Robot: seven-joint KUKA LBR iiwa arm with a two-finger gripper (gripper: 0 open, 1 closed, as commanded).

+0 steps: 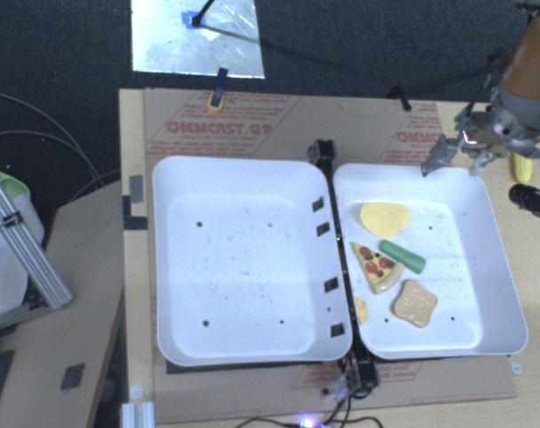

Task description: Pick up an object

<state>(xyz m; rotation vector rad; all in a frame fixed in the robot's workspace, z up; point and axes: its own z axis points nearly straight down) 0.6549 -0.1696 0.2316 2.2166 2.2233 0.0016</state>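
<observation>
The right bin [493,266] holds several toy foods. A flat yellow piece [384,217] lies toward the back. In front of it a green cylinder [402,255] lies beside a pizza slice [377,267]. A slice of toast [414,303] sits nearer the front, and a small yellow bit [361,310] rests against the bin's left wall. My gripper [457,160] hangs over the back rim of the right bin, well behind the yellow piece. It is open, with nothing between its fingers [435,159].
The left bin [243,257] sits beside the right one, with a black hinge strip [334,248] between them. Both rest on a cardboard sheet [279,123]. A shiny square plate [197,25] lies on the dark floor behind.
</observation>
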